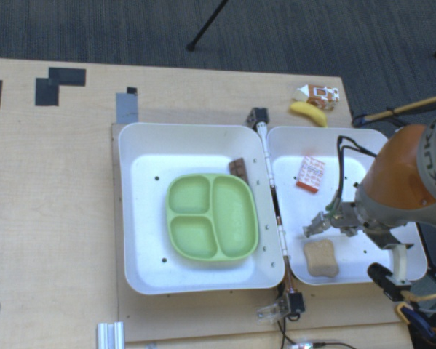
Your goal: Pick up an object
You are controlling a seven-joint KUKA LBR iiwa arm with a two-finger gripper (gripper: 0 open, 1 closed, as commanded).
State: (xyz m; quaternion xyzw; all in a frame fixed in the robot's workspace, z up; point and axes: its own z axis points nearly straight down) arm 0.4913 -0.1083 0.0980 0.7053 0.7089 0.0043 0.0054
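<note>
The jaws hang over the right bin, and you cannot tell if they are open or shut. One tan sponge lies just below them. One red packet lies above them. One green plate and one brown block sit in the left bin. One banana lies on the surface.

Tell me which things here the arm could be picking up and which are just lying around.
In the job:
gripper, over the right bin
tan sponge-like block, just below the gripper
red and white packet, same bin

Lying about:
green divided plate and small brown piece in the left bin
banana and small carton on the bench
</note>
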